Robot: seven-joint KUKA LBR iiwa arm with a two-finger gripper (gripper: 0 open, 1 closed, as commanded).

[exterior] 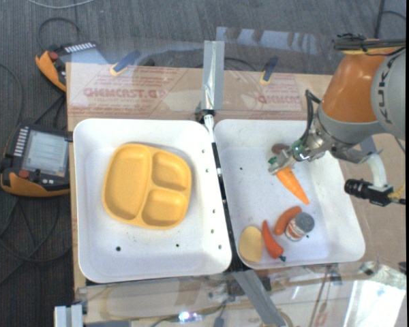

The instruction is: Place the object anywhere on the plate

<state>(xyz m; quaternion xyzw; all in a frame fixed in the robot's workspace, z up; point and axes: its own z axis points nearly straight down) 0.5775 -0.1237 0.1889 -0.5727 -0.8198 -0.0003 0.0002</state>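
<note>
With the gripper point(283, 161) at the top of the carrot point(293, 184), its pincer state unclear, it should clamp squarely before carrying left to the plate point(148, 184).

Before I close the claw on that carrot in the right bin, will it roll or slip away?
The carrot looks rigid and smooth, probably a light plastic toy, so it may slip between hard fingers. Its tapered cone shape would likely swing in an arc if nudged, not roll straight. The claw sits at its thick end, which seems the better place to grip.
</note>
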